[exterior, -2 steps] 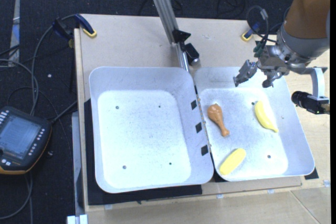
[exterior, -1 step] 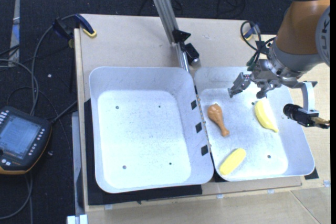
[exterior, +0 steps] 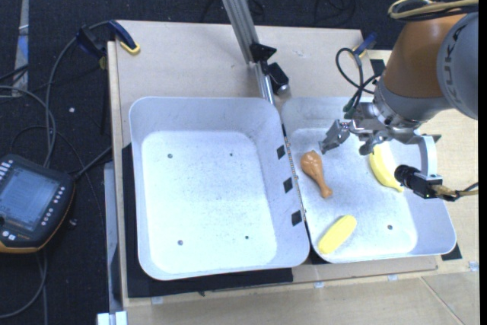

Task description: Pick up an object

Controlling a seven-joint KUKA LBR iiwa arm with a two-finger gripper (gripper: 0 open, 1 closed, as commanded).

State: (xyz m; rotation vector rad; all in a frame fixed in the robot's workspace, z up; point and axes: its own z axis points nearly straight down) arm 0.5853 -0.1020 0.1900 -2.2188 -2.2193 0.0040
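Plastic is the likeliest material for the chicken drumstick (exterior: 316, 173), a toy that looks light, stiff and a little slick. By that judgement the best hold is across the thick, rounded meat end, where two fingers could close on a broad body; the thin bone end would tend to roll or slip out. It is orange-brown, fat at the upper left and tapering to a darker, narrow shaft at the lower right. It lies flat on the floor of the right bin (exterior: 434, 246), near that bin's left wall, just below and left of the gripper (exterior: 340, 135). The gripper hangs over the bin with nothing between its fingers, though whether they are spread or pressed together cannot be told. A banana (exterior: 383, 169) lies partly under the wrist, and a yellow corn cob (exterior: 336, 234) sits near the front edge, apart from the drumstick.
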